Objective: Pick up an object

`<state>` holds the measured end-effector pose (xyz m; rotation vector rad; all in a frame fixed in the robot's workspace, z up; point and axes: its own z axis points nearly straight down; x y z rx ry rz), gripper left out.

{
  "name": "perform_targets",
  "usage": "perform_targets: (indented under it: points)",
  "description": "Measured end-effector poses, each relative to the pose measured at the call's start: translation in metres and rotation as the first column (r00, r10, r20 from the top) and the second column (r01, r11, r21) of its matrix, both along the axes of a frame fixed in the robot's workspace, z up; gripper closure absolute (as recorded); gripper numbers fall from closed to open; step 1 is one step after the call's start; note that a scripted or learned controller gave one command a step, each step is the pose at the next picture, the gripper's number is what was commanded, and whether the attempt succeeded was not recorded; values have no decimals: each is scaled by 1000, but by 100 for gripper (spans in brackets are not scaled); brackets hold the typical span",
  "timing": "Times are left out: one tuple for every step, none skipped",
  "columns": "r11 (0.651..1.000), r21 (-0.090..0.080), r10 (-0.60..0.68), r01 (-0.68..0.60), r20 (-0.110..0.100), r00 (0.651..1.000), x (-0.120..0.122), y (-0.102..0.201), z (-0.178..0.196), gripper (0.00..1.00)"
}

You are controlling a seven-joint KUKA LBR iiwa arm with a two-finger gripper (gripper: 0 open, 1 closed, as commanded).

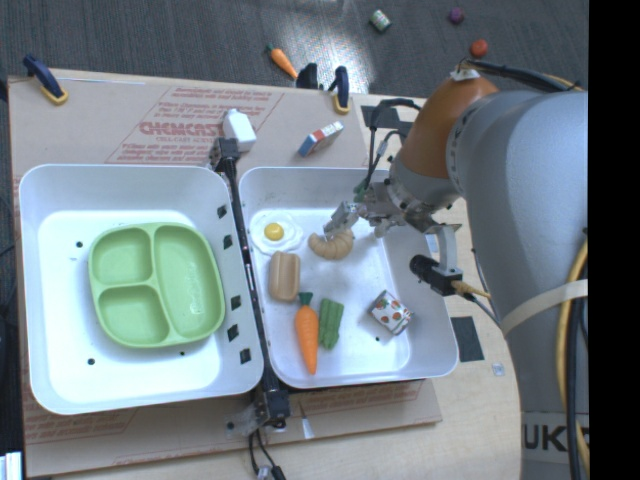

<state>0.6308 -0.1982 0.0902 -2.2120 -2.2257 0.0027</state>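
Your tool [345, 218] sits low over the croissant [332, 244] near the right bin's [430, 353] far edge, lined up for a grasp; spread or pinching, you cannot tell. Fried egg [274, 234] just beside.

The arm [520, 198] runs off the right edge of the frame. Its hand [345, 220], at centre, blurs into the croissant [332, 244] below it. Small bits on the floor [150, 18] along the top are too tiny to name.
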Motion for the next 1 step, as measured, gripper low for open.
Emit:
perform_targets:
  points:
    - [1000, -2, 6, -6, 2, 1000, 1, 0, 12, 100]
